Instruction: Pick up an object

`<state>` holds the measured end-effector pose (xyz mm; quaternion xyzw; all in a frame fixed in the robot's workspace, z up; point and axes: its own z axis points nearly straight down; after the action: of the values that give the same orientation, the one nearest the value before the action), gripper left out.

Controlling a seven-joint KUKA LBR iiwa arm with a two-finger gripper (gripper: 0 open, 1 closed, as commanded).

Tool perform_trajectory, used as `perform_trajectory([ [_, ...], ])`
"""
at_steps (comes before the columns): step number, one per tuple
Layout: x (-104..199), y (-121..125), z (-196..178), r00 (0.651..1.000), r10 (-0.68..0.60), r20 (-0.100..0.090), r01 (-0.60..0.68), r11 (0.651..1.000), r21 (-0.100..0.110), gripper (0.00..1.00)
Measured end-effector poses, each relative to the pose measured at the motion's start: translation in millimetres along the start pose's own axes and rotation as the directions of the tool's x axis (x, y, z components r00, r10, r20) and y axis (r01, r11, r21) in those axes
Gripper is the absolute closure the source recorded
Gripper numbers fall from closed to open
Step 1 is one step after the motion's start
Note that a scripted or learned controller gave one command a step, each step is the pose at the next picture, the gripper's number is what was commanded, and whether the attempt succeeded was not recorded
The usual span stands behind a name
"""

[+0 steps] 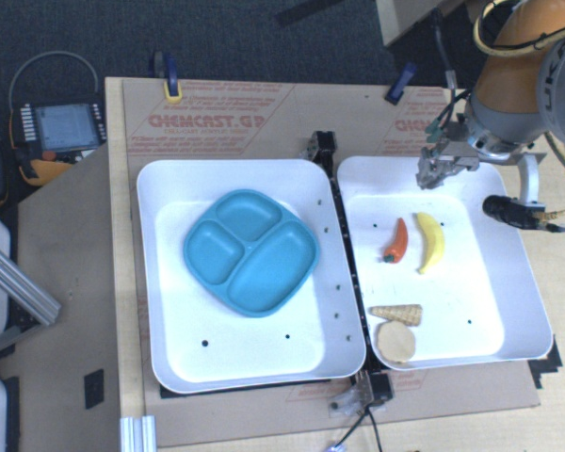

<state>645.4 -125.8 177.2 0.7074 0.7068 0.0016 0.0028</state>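
In the right bin (508, 281) lie a yellow banana (430, 241), a red-orange chili pepper (396, 241), a tan waffle cone (396, 314) and a pale round cookie (395, 342). My gripper (437, 172) hangs over the bin's far edge, above and behind the banana, touching none of the objects. Nothing shows between its fingertips. A blue divided plate (251, 251) lies in the left bin (169, 337).
A black clamp (322, 145) sits at the far end of the divider between the bins. The bins rest on a cardboard-covered board (226, 116). A tablet device (61, 125) stands off the bench at far left.
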Motion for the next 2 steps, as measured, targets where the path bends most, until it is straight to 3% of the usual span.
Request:
perform_trajectory([
  [2, -1, 0, -99, 1.000, -0.002, 0.001, 0.002, 1.000, -0.002, 1.00],
])
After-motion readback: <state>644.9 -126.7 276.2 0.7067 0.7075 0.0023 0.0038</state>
